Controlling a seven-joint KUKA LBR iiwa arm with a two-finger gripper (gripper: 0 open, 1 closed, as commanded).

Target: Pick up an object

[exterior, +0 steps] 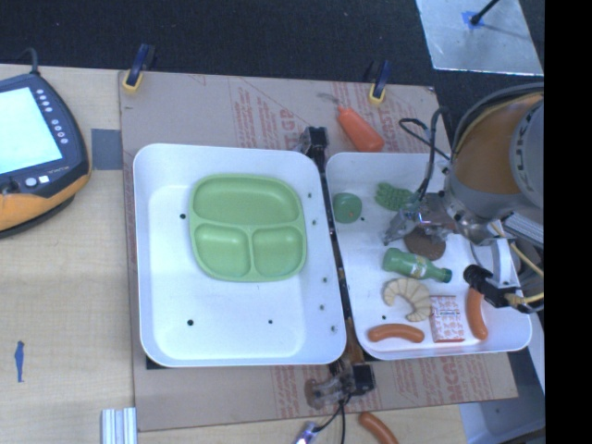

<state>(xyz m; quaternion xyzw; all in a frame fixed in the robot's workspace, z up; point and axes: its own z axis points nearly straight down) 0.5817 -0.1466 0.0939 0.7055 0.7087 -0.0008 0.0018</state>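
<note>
Hovering low in the right bin (518,340), the gripper (416,222), fingers apparently spread and empty, risks nudging the crowded green bottle (415,265) and brown disc (426,244) aside

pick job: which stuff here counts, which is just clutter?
Job: gripper; right bin items: green bottle, croissant, sausage, box, green ball.
Clutter: green tray, left bin, pendant, carrot outside the bins.

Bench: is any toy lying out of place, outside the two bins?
Yes. An orange carrot lies on the cardboard above the right bin, and another orange piece lies below it. The other toys sit inside that bin.
</note>
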